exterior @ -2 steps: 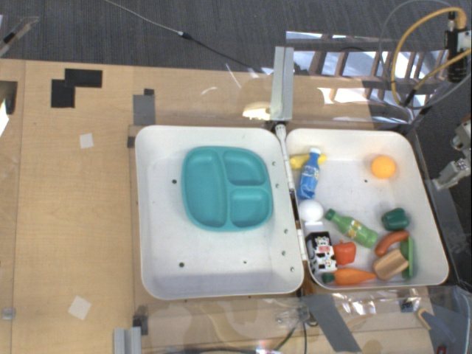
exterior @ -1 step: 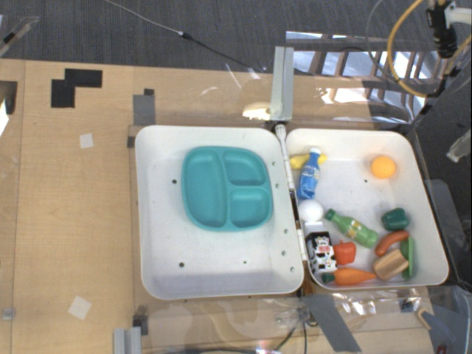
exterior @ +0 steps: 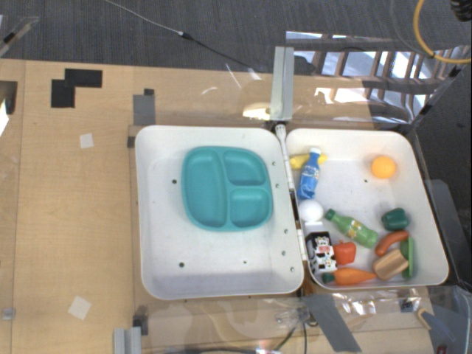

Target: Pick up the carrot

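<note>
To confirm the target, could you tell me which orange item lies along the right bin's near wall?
The carrot: long, tapered, lying at the near wall. The orange ball is round and sits toward the far side.

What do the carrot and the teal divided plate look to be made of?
The carrot looks like smooth molded plastic, a toy, judging by its even orange colour and slight sheen. The teal divided plate also looks like plastic, matte, with uniform colour and softly rounded compartment ridges.
</note>
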`<action>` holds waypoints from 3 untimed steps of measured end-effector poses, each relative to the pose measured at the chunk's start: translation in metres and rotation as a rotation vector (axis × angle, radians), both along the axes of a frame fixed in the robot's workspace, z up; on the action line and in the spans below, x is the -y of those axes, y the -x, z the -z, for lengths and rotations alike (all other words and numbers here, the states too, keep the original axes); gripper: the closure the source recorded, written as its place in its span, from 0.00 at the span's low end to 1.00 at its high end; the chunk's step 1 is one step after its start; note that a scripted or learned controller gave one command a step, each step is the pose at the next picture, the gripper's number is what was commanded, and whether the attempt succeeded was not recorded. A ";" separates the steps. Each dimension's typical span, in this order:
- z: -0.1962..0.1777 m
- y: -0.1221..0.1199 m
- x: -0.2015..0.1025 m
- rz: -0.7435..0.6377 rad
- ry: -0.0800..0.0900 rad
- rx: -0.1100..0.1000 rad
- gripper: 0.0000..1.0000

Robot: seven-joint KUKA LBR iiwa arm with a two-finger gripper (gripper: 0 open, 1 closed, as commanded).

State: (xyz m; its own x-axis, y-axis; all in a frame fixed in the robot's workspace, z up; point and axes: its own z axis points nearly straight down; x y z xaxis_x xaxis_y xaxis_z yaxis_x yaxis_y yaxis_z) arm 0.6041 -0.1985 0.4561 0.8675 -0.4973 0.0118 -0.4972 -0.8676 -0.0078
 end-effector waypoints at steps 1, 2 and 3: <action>0.063 -0.030 0.006 -0.313 0.001 -0.006 1.00; 0.167 -0.025 0.006 -0.323 -0.003 -0.013 1.00; 0.164 0.068 0.010 -0.304 0.003 -0.007 1.00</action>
